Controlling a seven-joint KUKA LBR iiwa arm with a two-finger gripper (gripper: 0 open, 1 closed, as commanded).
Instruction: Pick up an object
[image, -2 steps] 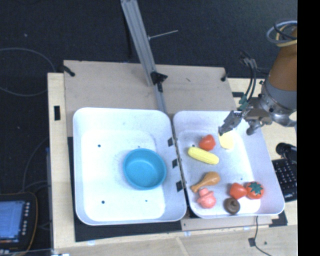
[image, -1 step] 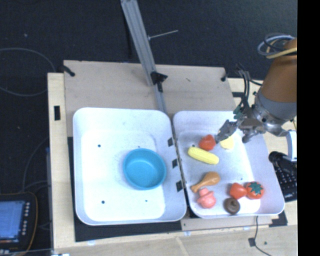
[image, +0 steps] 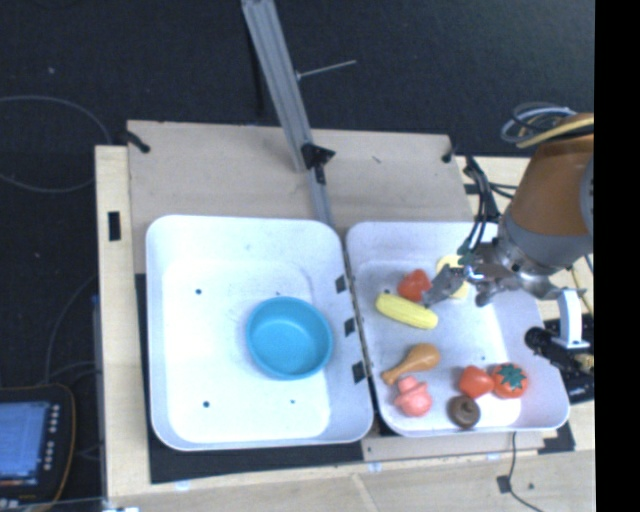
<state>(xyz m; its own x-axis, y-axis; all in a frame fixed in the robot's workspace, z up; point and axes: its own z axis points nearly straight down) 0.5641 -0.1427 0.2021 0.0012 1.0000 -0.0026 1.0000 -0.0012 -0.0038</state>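
We are at the reach: our gripper (image: 452, 283) hangs spread and unladen in the right bin's (image: 530, 415) far half, beside a red toy (image: 413, 285). Next, descend squarely, then clamp.

We see a robotics lab: a plywood bench (image: 250, 170) on a dark floor, two white bins (image: 170, 330) holding toy food (image: 407, 311), a metal camera pole (image: 285, 90), loose cables (image: 50, 120) and a control pendant (image: 30, 445) with a lit screen
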